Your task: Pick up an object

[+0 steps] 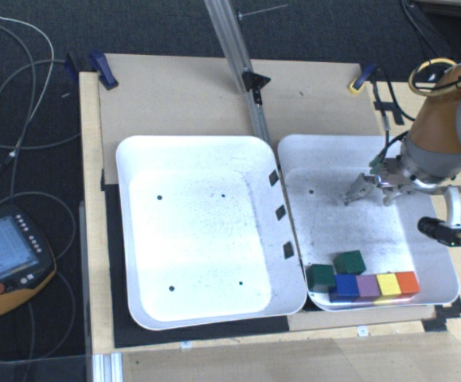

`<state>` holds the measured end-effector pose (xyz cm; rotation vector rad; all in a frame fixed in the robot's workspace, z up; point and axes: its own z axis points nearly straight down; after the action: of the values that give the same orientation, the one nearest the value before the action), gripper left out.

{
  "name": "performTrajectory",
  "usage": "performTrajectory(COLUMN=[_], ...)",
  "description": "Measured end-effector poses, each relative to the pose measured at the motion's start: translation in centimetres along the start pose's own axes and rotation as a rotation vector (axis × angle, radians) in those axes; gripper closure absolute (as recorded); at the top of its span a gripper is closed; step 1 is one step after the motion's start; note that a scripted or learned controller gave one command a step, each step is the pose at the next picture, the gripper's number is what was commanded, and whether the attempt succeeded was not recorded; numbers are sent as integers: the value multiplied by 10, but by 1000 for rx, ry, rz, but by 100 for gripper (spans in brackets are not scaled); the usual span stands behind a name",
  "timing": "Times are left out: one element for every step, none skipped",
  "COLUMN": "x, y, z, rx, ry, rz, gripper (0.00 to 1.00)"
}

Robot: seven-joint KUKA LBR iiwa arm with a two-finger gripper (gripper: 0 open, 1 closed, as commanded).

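Observation:
Several small blocks lie along the near edge of the right bin (pixel 326 173): two dark green blocks (pixel 349 261) (pixel 321 276), a blue block (pixel 345 286), a purple block (pixel 368 286), a yellow block (pixel 388 283) and an orange block (pixel 406 282). My gripper (pixel 368 198) hangs over the middle right of this bin, well behind the blocks and apart from them. Its fingers (pixel 354 193) are spread open with nothing between them. The orange band and the wrist hide part of the bin's right rim.
The left bin (pixel 134 165) sits beside the right one, joined by black clips (pixel 280 212). A slanted metal pole (pixel 230 38) rises behind the bins. A teach pendant (pixel 7 253) and cables lie off the bench at left.

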<state>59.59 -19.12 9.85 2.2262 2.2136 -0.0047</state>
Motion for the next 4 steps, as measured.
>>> performTrajectory(x=[60, 148, 60, 106], y=[-26, -29, -49, -60], z=[-29, -106, -147, -51], rx=[1, -9, -7, 10], ry=[8, 7, -1, 8], rz=[-10, -16, 1, -9], gripper=[0, 0, 0, 0])
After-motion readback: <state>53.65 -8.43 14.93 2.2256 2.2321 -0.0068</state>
